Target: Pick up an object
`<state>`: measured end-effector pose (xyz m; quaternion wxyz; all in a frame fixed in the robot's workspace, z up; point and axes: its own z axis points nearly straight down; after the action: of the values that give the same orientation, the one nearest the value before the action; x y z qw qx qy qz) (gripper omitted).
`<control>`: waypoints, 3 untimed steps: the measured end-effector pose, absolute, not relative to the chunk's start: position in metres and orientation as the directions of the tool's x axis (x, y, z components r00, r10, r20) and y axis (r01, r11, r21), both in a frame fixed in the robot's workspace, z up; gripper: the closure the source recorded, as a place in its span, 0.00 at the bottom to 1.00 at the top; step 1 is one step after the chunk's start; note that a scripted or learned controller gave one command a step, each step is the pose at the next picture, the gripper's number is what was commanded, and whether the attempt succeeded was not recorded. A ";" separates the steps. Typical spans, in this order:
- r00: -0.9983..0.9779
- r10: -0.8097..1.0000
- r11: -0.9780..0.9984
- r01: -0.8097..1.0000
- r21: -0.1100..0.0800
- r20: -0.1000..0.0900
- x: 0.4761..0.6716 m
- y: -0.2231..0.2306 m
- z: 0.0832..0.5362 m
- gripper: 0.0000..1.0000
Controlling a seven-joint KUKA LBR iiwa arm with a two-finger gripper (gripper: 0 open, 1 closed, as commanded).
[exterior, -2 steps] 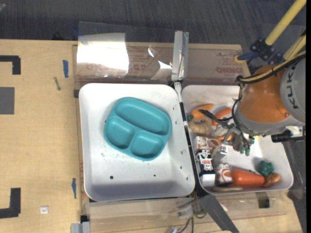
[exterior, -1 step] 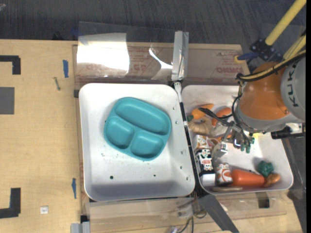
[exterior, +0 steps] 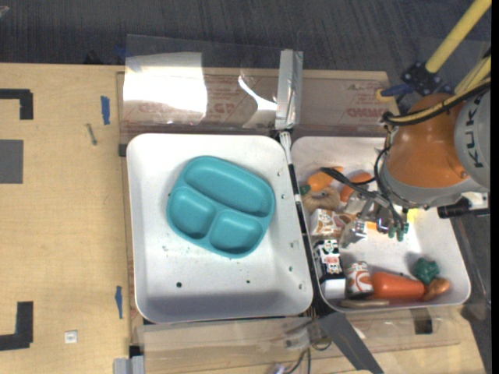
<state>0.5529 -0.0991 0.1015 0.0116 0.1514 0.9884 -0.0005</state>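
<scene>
Camera view: two white bins side by side on the light wooden surface (exterior: 54,232). Left bin (exterior: 156,279) holds a teal divided plate (exterior: 221,205), three compartments, lying flat near the bin's middle. Right bin (exterior: 448,259) holds a clutter of small objects: an orange toy carrot (exterior: 394,287) with a green top (exterior: 426,270) near the front rim, a small orange piece (exterior: 320,182) toward the back left, a black-and-white patterned item (exterior: 330,257) along the left wall, plus brownish bits too small to identify. Arm (exterior: 425,158) enters from the right, orange band over the right bin. Claw (exterior: 366,220) is low among the clutter at the bin's centre; cannot tell how wide it stands or whether anything is in it.
</scene>
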 end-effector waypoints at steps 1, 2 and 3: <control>-0.944 0.331 0.944 0.331 0.005 -0.015 0.596 -0.067 0.223 1.00; -0.956 -0.292 0.956 -0.292 0.000 -0.002 0.519 -0.126 0.164 1.00; -0.957 -0.291 0.957 -0.291 0.000 -0.003 0.520 -0.125 0.165 0.00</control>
<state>0.5196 -0.1253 0.1647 0.0017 -0.1473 0.9891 0.0001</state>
